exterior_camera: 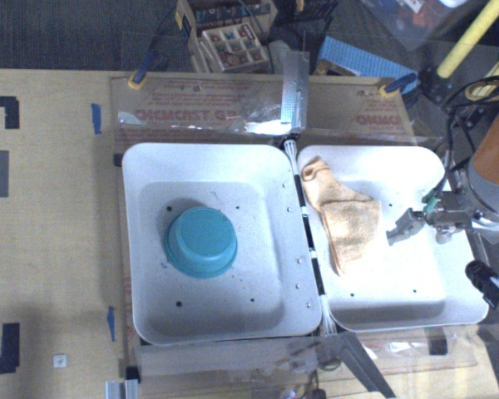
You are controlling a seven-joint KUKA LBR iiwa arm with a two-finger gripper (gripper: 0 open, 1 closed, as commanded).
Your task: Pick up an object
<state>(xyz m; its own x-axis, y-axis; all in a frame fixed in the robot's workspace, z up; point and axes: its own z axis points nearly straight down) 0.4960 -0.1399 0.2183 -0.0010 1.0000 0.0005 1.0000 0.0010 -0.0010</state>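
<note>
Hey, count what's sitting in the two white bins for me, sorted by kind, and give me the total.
Blue bowl, upside down in the left bin: 1
Beige cloth, crumpled in the right bin: 1
Total: 2

A crumpled tan cloth (343, 213) lies just left of the jaws; an upturned teal bowl (201, 241) sits well apart, further left.
</note>
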